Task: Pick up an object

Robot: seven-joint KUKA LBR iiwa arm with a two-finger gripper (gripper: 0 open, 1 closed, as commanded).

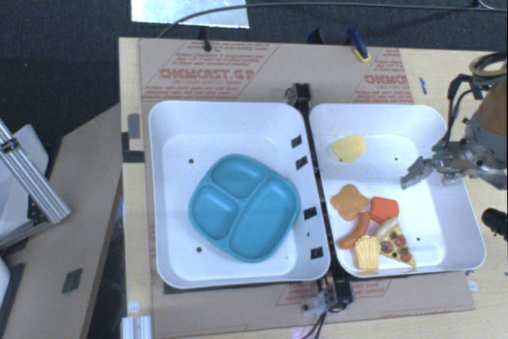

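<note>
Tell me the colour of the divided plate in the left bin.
The divided plate is light blue, clearest in the camera view.

right bin (444, 123): back half mostly bare white floor, just a yellow chip (348, 148) near the divider (311, 171). front-left is packed: orange piece (348, 202), red block (384, 208), sausage (355, 231), fries (366, 253), pizza slice (396, 242), touching or nearly so. front-right floor bare. gripper (418, 171) sits over the right side. left bin (171, 171): blue tray (243, 207) takes the middle, bare strip round it.
</note>
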